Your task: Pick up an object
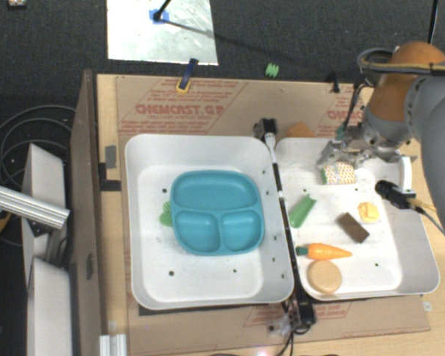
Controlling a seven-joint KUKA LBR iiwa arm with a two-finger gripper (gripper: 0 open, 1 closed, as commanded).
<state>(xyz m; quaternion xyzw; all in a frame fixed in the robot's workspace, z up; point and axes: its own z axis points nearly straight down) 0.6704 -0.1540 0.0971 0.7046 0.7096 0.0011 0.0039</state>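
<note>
Right bin (419, 273), scattered objects: speckled white-and-orange block (340, 173) at the far side, directly beneath the pincer (346, 154); green piece (302, 211) near the divider; brown block (353, 227) mid-bin with a small yellow item (368, 212) just beside it; carrot (328, 251) lying flat near the front; tan round disc (325, 277) just below the carrot. Pincer low over the speckled block, touching or nearly so; finger spread cannot be told, nothing visibly clamped. Arm (408, 95) enters from the right. Left bin (144, 273) carries a blue compartment tray (216, 211), a green thing (165, 213) peeking from its left edge. Both bins sit on the brown worktop (208, 99).
</note>
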